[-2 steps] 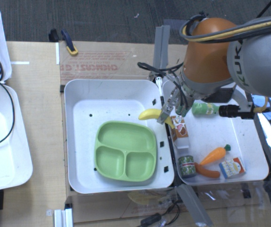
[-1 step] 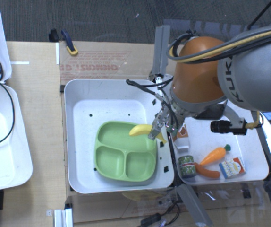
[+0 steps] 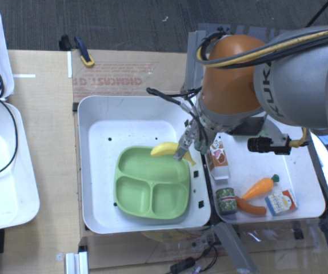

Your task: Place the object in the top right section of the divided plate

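The arm [image 3: 255,79] reaches from the right bin [image 3: 307,204] over the left bin [image 3: 95,170] so its gripper [image 3: 182,151], pinching the banana [image 3: 165,149], holds it over the green plate's [image 3: 152,184] upper right edge for dropping there.

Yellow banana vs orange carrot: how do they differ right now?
The yellow toy banana lies in the left white bin, on the upper rim of the green divided plate; the orange toy carrot lies in the right white bin. The banana is plain yellow and curved; the carrot is straight, tapered, with a green top. The end effector is at the banana's right end; the carrot lies apart from it. Both are plastic-looking toy foods.
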`<state>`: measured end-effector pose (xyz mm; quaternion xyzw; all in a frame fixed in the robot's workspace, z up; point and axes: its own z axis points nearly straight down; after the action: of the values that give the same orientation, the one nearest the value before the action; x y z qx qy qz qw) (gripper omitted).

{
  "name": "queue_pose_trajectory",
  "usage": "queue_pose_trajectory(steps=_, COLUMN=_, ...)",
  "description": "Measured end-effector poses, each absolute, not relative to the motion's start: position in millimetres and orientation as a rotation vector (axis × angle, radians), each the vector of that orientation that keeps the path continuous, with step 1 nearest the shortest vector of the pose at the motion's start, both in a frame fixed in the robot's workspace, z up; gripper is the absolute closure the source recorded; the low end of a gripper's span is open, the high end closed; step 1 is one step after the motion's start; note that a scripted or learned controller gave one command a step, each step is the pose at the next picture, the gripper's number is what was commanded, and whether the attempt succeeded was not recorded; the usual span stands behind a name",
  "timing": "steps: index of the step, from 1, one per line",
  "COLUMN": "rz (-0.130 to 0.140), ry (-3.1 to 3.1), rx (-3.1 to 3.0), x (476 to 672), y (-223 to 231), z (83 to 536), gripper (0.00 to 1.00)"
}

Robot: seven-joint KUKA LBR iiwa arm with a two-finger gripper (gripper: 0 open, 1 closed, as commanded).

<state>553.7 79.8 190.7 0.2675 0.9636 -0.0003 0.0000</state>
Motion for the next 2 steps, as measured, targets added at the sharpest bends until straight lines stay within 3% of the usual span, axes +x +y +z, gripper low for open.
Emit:
queue_pose_trajectory(steps=1, rz=-0.002, ry=3.023, rx=0.854, x=543.7, y=42, z=202, gripper=1.0)
queue_pose_trajectory(steps=2, rz=0.001, ry=3.142, rx=-0.035, x=510.8, y=75, z=199, gripper=1.0)
